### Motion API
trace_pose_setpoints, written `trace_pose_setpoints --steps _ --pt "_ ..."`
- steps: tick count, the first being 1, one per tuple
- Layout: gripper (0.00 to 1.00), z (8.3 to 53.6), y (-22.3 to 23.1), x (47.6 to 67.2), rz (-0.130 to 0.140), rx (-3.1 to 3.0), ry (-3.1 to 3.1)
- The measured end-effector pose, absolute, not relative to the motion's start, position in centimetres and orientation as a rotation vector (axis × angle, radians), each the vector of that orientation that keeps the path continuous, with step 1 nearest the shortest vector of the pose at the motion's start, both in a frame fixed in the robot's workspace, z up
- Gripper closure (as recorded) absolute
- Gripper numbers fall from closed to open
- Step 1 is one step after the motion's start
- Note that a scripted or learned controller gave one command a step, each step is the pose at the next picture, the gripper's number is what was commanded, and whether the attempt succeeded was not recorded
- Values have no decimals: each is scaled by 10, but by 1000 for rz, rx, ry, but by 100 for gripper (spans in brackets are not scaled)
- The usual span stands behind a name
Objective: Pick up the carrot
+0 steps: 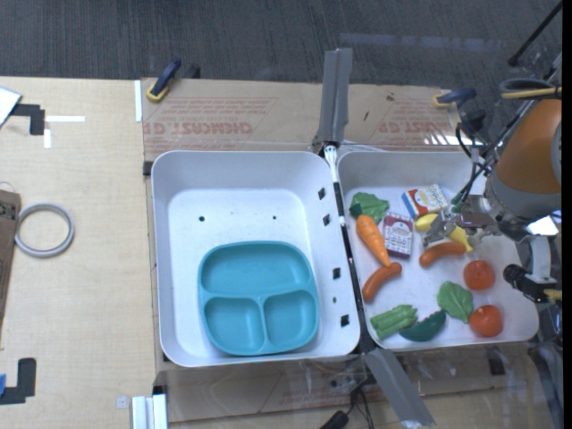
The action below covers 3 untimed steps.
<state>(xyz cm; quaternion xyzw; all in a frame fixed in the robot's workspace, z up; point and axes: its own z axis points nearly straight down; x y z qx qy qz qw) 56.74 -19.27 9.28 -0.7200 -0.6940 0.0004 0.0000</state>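
Orange and lying at a slant, the carrot [371, 239] rested in the right bin [523, 329], near its left wall, with its green top [368, 206] pointing to the far side. Just right of it stood a small red box [398, 237], and below it lay a sausage [382, 281]. The pincer [444, 228] was low over the middle of the same bin — well apart from the carrot, on the other side of the red box. It was beside a yellow piece [429, 222] and above a second sausage [442, 254]; whether it was open or closed, I could not tell. Two tomatoes [479, 275], a leaf [456, 300] and some green vegetables [394, 318] lay nearer the front edge. In the left bin [179, 195] there was a teal tray [257, 297] with three compartments — nothing was in them. On the counter [80, 329] at far left lay a tape ring [43, 230].
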Motion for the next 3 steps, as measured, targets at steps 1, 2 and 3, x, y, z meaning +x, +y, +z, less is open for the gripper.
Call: trace_pose_setpoints --steps 1,2,3 --pt "0 91 -135 538 3 -2522 -1869" --pt "0 91 -185 568 4 -2613 -1743" --pt "0 91 -173 496 3 -2575 -1796"
